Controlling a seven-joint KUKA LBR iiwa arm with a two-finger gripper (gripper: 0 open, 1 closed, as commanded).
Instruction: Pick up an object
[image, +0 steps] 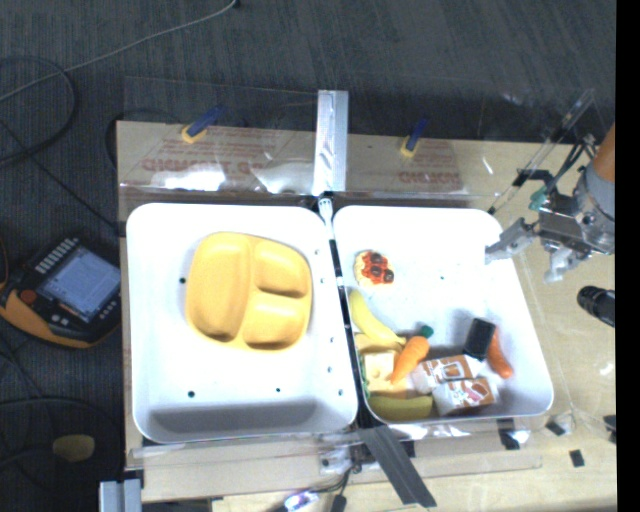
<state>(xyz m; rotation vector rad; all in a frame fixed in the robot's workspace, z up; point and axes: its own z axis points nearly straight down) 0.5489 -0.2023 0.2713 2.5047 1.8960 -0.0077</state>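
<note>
Orange plastic carrot (409, 360) is lying among toy food near the front edge of the right white bin (440, 235). Grey two-finger gripper (540, 238) is hovering at the bin's right rim, apparently approaching; whether open, I cannot tell. Next, it needs descending over one item.

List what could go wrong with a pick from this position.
1. The carrot, banana, carton and black block lie packed together in the right bin's near corner, so the fingers may jam or drag a neighbour.
2. The gripper hangs over the bin's far right rim, so a straight drop could strike the wall.
3. The yellow tray looks too wide to clamp.
</note>
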